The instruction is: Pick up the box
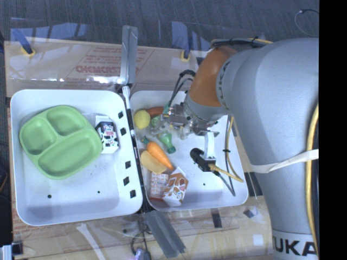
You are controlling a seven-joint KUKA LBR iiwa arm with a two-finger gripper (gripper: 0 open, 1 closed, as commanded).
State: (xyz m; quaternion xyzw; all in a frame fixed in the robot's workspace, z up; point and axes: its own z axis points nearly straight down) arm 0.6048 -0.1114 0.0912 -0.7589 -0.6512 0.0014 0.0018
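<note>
- In the left bin [32,199] we saw a green divided plate [59,141], with the box [107,134] just beside its right edge.
- In the right bin [233,191] lay a lemon [142,119] and a carrot [159,154].
- The end effector [172,118] hung there, well apart from the box; we could not tell its grip.

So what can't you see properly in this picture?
- Pincer, camera view: the arm's wrist covers most of it, so its grip is unclear.
- Green item beside the carrot: too small to name.
- Red item behind the lemon: partly hidden by the pincer.
- Box in the left bin: its print is too blurry to read.
</note>
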